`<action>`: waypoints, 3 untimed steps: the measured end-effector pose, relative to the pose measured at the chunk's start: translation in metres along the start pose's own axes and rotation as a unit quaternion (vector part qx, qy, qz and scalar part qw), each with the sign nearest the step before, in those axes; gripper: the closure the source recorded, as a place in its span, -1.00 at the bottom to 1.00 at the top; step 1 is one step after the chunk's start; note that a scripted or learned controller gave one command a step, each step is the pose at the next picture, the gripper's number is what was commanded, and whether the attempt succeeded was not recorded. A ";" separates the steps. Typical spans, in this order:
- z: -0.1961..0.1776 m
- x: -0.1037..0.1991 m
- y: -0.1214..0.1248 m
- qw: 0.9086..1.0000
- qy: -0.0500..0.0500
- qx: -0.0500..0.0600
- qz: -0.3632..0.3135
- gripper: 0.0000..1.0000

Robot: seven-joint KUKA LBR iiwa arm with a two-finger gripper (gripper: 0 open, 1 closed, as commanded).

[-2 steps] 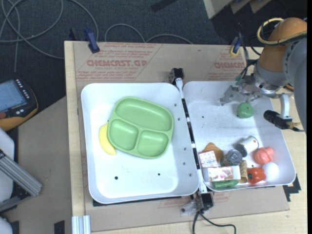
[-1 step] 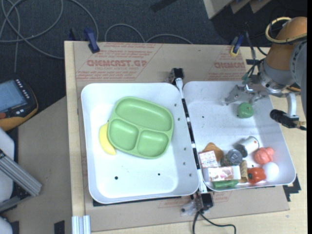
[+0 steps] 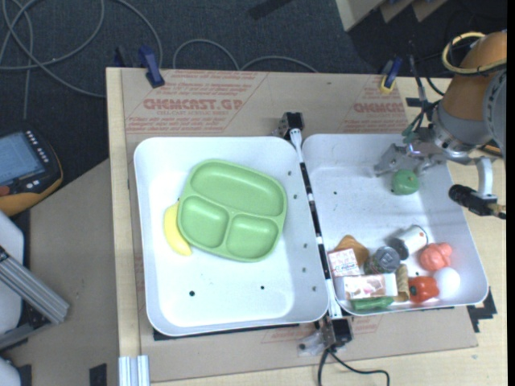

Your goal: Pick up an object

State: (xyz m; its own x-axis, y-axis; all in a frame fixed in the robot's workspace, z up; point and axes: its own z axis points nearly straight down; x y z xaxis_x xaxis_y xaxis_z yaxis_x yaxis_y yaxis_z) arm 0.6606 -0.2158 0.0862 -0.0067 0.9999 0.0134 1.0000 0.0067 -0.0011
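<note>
The claw [image 3: 400, 164] hangs over the right bin [image 3: 354, 167], whether wide or narrow I cannot tell. A green ball [image 3: 405, 183] sits just under it. Farther down lies a toy pile [image 3: 390, 272]; far left, a green tray [image 3: 231, 210].

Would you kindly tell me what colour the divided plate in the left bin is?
Light green; the divided plate shows plainly in the camera view.

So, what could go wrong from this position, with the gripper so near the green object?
1. The gripper sits just above the small green round object in the right bin; a round thing may roll away or slip out when squeezed.
2. The object lies apart from the pile at the bin's near end, so a push could send it there, where picking is harder.
</note>
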 end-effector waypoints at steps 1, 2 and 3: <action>-0.011 -0.003 0.000 1.000 -0.006 -0.003 0.000 1.00; -0.010 -0.001 0.000 1.000 -0.003 -0.001 0.000 -1.00; 0.002 0.027 -0.046 1.000 -0.006 0.000 0.003 -1.00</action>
State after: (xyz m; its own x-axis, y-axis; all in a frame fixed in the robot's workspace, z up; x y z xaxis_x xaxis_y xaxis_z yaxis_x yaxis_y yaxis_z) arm 0.6139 -0.1890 0.0843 -0.0003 1.0000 0.0006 1.0000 0.0003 -0.0014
